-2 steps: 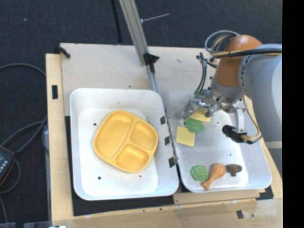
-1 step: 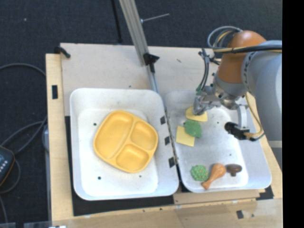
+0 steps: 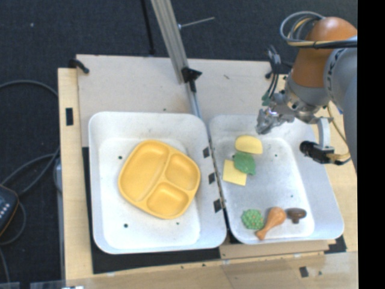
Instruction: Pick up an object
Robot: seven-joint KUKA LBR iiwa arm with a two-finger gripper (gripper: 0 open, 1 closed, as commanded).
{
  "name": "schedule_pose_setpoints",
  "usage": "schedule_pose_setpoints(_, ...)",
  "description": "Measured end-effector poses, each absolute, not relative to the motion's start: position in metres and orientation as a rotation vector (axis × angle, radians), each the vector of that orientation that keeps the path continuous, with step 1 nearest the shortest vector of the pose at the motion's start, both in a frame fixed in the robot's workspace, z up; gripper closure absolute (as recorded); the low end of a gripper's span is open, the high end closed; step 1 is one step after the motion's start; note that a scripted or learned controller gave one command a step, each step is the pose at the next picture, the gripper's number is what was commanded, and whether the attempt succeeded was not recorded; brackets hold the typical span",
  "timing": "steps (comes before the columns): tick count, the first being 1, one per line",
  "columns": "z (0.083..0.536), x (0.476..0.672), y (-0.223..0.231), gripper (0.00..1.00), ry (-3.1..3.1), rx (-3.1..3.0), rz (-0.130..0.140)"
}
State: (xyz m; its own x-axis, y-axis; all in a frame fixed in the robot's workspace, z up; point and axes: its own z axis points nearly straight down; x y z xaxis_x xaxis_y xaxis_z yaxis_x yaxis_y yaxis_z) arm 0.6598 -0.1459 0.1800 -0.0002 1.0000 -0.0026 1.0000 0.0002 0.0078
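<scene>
Jaws: could not tell how they stood, too small and dark at the tip of the gripper [image 3: 265,124] to read; nothing showed between them.
Arm: the grey arm [image 3: 337,71] with its orange band reached in from the right, wrist tilted down over the far rim of the right bin [image 3: 313,185].
Gripper position: it hung at the bin's upper left corner, just above and beside the yellow half-round piece [image 3: 248,144], near but apart from it.
Closest cluster: that yellow piece touched a green leafy piece [image 3: 245,162], which lay partly on a flat yellow square [image 3: 234,174].
Far cluster: a green broccoli [image 3: 252,219], a drumstick [image 3: 271,220] and a small brown mushroom [image 3: 296,214] sat along the near edge, well apart from the gripper.
Left bin: the left bin [image 3: 108,161] held a yellow divided plate [image 3: 159,178].
Step in hand: I judged it the approach, with no grasp made yet.
Next move: likely a short drop onto the yellow half-round piece, then a close; it called for care, since the pieces crowd each other there.
</scene>
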Motion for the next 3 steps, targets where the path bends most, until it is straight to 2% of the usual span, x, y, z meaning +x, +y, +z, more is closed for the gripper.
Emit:
schedule_pose_setpoints(1, 0.238, 0.670, -0.143, 1.00, 2.220, 2.212, 0.007)
schedule_pose_setpoints(2, 0.276, 0.671, -0.144, 1.00, 2.222, 2.213, 0.004)
schedule_pose_setpoints(3, 0.266, 0.655, -0.086, 1.00, 2.229, 2.215, 0.000)
